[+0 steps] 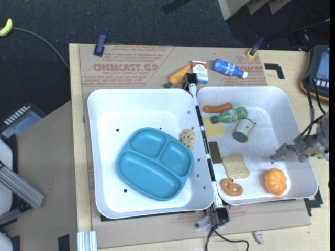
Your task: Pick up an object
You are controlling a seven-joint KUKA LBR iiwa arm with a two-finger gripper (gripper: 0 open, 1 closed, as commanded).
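My gripper (279, 153) hangs low at the right bin's (293, 109) right side, its grey fingers spread and pointing left with nothing between them. Just below it lies an orange pumpkin-like toy (275, 181). To its left lie a tan bread slice (235, 166) and a pretzel (231, 187). Further back in that bin are a grey cup (242, 130) on its side, a green bottle (230, 115), a red sausage (217, 108), a yellow cheese slice (213, 129) and a brown strip (214, 151).
The left bin (104, 119) holds a blue divided plate (155, 162) and a round cookie (187, 137) near the shared wall. Behind the bins on the board lie a blue bottle (229, 68), a small carton (199, 71) and a carrot (180, 75).
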